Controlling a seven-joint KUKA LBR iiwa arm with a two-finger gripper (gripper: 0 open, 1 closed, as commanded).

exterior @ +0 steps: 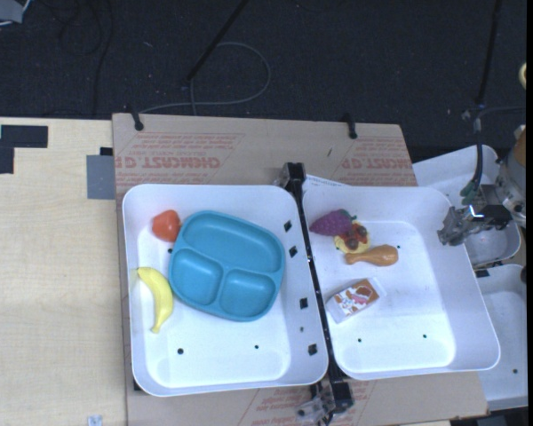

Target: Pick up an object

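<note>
Parked at the right bin's [480, 327] outer edge, my gripper [466, 223] — I cannot tell its state — could slip off the chicken leg [373, 256], crowded against the grapes [333, 222].

The bench [44, 273] is showing pale wood grain and is carrying a brown cardboard sheet [258, 153] with reversed red print. Lying on that sheet are two shallow white bins, touching side by side: the left bin [213, 362] and the right bin [426, 349]. Left of the cardboard sheet, black patches [13, 145] and a grey square [99, 176] are sitting on the wood.
</note>
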